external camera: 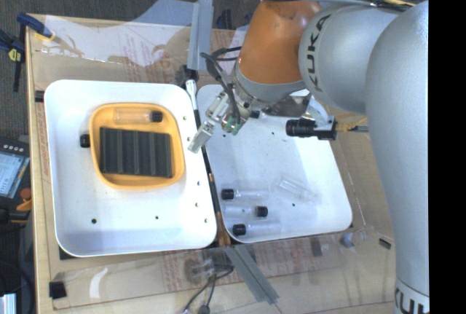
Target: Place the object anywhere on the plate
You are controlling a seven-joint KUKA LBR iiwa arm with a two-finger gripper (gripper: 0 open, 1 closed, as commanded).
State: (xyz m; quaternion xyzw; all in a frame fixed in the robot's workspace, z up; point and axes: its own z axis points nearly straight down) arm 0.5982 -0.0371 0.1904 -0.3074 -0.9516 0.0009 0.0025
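Note:
A yellow plate (138,179) with a black ridged insert lies in the left bin (131,229). A clear vial (135,116) with a black cap rests along the plate's far edge. Several more clear vials with black caps lie in the right bin (331,214), among them one (244,194) by its left wall and one (251,230) at the near edge. My gripper (207,128) hangs over the divide between the two bins, at the right bin's far left corner, pointing toward the plate. A small green part (234,124) shows on its body.
A small black piece (85,140) lies in the left bin just left of the plate. Another clear vial (295,187) lies mid-right bin. A grey metal bar (198,32) stands behind the bins. The arm's bulk covers the right bin's far side.

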